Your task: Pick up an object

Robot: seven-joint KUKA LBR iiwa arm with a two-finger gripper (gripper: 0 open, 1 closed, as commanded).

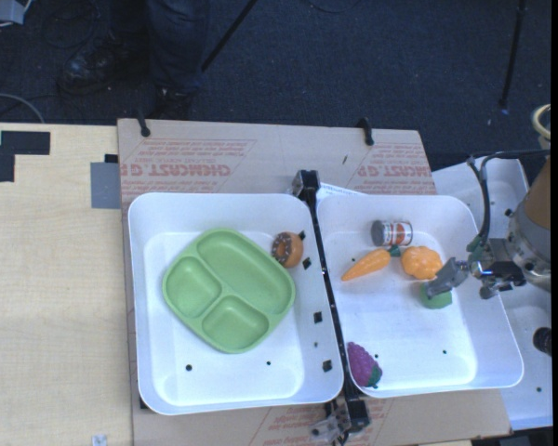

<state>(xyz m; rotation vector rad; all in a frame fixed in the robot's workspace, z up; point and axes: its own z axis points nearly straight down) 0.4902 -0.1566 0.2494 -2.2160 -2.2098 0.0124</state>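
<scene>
A dark floor with cables and stand legs lies beyond the far edge of our surface (46,277), a pale wooden top bearing a cardboard sheet (260,161) and two white bins side by side. The left bin (153,360) holds a green divided plate (228,289) and, just beside its far right corner, a small brown doughnut-like toy (287,248). The right bin (488,360) holds a small can (391,233) lying on its side, an orange carrot (366,265), a round orange fruit (420,262), a green piece (437,297) and a purple bunch of grapes (363,364) at the near left corner.

Our tool (454,277) reaches in from the right, low over the right bin, its tip just beside the orange fruit and directly above the green piece. We cannot tell how wide its fingers stand, and nothing shows between them.

We judge this as the approach step, with nothing lifted. Next we would need to settle on one target, likely the green piece or the fruit, centre over it, descend, close and lift. The two lie close together, so a sloppy descent might nudge one aside.
</scene>
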